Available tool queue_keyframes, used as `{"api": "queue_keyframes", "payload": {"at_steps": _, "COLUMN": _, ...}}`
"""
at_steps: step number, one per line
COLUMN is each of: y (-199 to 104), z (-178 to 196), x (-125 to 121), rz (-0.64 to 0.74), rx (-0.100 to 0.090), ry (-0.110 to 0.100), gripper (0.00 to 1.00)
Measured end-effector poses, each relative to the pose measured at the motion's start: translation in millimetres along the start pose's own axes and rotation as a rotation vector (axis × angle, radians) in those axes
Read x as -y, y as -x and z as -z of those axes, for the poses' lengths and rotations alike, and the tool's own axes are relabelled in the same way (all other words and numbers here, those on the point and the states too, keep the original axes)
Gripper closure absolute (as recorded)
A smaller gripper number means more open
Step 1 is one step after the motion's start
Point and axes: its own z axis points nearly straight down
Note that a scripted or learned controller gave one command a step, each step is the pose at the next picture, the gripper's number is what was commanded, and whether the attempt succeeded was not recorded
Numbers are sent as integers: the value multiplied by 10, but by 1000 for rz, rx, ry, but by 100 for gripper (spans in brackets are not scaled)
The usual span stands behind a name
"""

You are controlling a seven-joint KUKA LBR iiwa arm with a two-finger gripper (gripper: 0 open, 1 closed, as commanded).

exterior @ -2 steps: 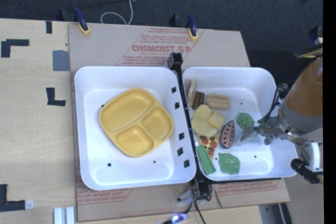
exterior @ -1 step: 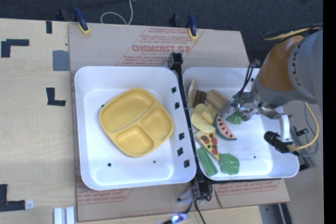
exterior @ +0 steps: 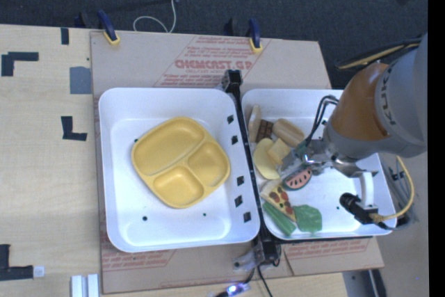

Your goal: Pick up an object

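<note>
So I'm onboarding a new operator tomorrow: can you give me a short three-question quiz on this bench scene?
1. True or false: the yellow divided plate lies in the left bin.
2. Which bin is the pincer over? A) left B) right
3. Fill in: the watermelon slice lies just below the ____.

Key: 1 true. 2 B, the right bin, among the toy food. 3 pincer.
</note>
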Motion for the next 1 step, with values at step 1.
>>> {"api": "queue_keyframes", "payload": {"at_steps": 1, "y": -33, "z": 118, "x": -23, "rz": 3, "rx": -11, "ry": -3, "gripper": 100}}
